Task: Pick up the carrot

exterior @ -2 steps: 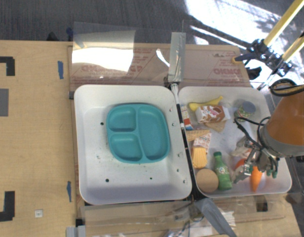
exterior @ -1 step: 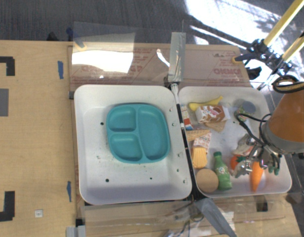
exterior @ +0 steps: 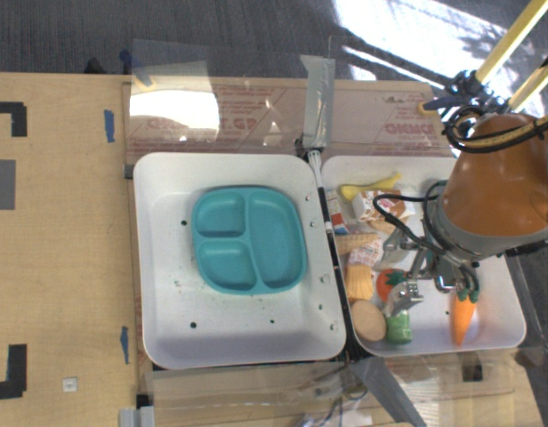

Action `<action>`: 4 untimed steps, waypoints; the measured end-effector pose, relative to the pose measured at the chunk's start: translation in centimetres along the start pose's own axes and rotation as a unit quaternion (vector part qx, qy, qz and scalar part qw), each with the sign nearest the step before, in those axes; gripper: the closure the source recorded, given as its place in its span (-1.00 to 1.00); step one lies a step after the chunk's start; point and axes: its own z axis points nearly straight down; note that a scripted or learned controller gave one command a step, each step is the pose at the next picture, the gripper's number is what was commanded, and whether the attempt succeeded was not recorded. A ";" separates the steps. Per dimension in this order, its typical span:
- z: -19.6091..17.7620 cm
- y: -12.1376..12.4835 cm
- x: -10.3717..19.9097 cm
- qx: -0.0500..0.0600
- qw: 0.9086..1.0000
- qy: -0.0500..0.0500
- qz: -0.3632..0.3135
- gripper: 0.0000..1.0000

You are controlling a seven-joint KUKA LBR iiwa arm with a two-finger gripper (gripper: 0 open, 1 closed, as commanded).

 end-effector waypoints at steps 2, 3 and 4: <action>6.8 -16.2 -0.6 0.003 0.996 0.005 0.092 -1.00; 9.7 -8.0 -1.0 0.001 0.998 -0.004 0.069 -1.00; 8.4 -8.1 -1.4 0.002 0.998 -0.011 0.069 1.00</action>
